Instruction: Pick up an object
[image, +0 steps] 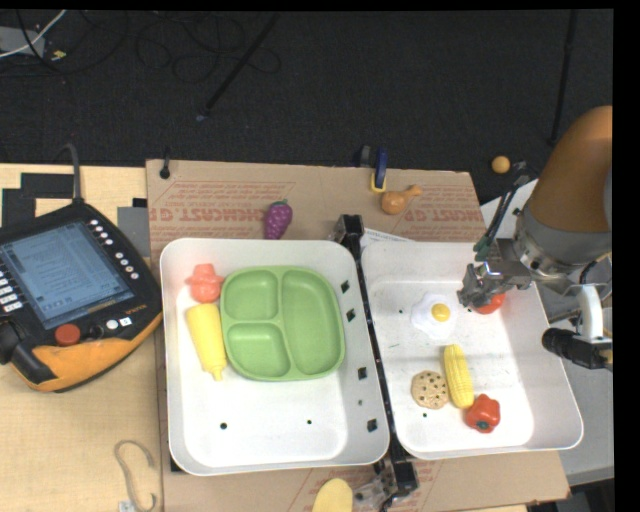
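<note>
Right now jaws (484, 290) low in right bin (560, 420), clamped on red toy (488, 303).

Floor: I see dark carpet (300, 90) behind the bench, with black cables (230, 50) lying across it.
Bench: I see a light wood top (70, 440) under a brown cardboard sheet (320, 200).
Light: even, soft shadows.
</note>
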